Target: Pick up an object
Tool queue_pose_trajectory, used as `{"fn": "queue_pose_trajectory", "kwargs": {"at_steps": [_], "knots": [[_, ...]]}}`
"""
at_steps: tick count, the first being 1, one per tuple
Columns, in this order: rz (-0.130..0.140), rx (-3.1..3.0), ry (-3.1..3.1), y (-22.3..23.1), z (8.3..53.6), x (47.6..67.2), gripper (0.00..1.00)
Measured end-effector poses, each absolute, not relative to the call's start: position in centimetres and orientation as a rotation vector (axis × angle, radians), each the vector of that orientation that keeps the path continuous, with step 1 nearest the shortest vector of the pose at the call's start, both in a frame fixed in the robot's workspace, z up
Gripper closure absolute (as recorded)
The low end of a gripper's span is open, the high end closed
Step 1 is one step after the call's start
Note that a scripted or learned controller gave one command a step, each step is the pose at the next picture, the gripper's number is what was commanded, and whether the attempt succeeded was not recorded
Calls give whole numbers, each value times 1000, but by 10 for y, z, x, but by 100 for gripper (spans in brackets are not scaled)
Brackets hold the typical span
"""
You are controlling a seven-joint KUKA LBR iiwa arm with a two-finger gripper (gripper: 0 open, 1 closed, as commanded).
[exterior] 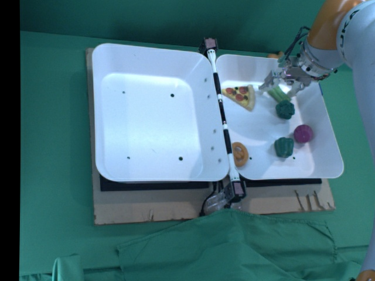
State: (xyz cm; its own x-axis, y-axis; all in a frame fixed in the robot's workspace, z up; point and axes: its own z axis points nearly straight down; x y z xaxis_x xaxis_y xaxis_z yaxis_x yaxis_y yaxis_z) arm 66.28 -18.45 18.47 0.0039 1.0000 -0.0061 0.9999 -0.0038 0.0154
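My gripper point(288, 82) hangs low over the far part of the right bin point(328, 163). Just under and in front of it lies a dark green broccoli toy point(285, 109), its pale stalk point(274, 92) pointing up toward the gripper. A pizza slice point(240, 93) lies to the left of the gripper, near the divider. A purple ball point(303, 133) and a second green vegetable point(284, 147) rest closer to the front. A brown pretzel-like ring point(239, 153) sits at the bin's front left.
The left bin point(111, 57) stands beside the right one, split off by a thin black-and-white bar point(221, 110). Both rest on a cardboard sheet point(117, 212) over green cloth. Rumpled green fabric point(234, 244) lies at the front.
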Motion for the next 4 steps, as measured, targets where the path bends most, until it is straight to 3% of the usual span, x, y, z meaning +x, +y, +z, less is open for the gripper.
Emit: {"fn": "queue_pose_trajectory", "kwargs": {"at_steps": [1,4], "knots": [[13,2211,2198,-187,199,665,100],[7,2217,2213,-179,360,665,100]]}}
